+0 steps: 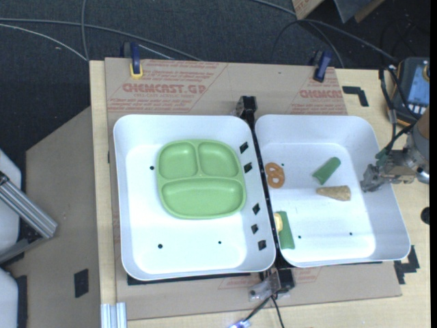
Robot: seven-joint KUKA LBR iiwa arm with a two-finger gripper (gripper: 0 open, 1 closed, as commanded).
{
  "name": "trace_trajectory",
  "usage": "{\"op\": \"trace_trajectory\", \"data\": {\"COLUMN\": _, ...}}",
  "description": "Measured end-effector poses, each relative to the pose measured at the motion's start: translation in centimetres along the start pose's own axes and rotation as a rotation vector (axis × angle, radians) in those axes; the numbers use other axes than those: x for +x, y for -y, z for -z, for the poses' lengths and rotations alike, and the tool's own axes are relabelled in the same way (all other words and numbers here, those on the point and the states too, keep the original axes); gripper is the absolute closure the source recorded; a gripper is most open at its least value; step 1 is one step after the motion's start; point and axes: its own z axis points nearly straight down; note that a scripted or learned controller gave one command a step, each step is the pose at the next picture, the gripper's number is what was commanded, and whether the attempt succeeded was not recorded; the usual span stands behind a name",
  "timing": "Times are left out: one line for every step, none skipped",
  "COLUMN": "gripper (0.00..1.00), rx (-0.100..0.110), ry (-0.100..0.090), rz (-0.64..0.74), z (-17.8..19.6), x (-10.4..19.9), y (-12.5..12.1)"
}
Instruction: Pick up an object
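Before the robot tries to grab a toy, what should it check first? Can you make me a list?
1. Are there toys to grab in the right bin? Ok: a pretzel, a green block, a tan cone-like piece and a green-and-yellow piece.
2. Do the toys lie apart from each other? Ok: bare white shows between all of them.
3. Is the pincer near the toys? Ok: it sits at the right bin's right rim, closest to the tan piece.
4. Is the pincer open? Cannot tell.
5. Is the pincer holding anything now? Cannot tell.
6. Is the green plate out of the way? Ok: it lies in the left bin.
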Motion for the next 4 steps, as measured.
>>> {"op": "trace_trajectory", "data": {"gripper": 1.00, "rx": 0.000, "ry": -0.001, "rz": 0.002, "z": 4.9, "x": 0.8, "y": -0.5}}
{"op": "trace_trajectory", "data": {"gripper": 1.00, "rx": 0.003, "ry": -0.002, "rz": 0.002, "z": 7.5, "x": 0.8, "y": -0.6}}
{"op": "trace_trajectory", "data": {"gripper": 1.00, "rx": 0.004, "ry": -0.004, "rz": 0.006, "z": 7.3, "x": 5.1, "y": -3.3}}
{"op": "trace_trajectory", "data": {"gripper": 1.00, "rx": 0.004, "ry": -0.004, "rz": 0.007, "z": 7.2, "x": 10.3, "y": -6.1}}
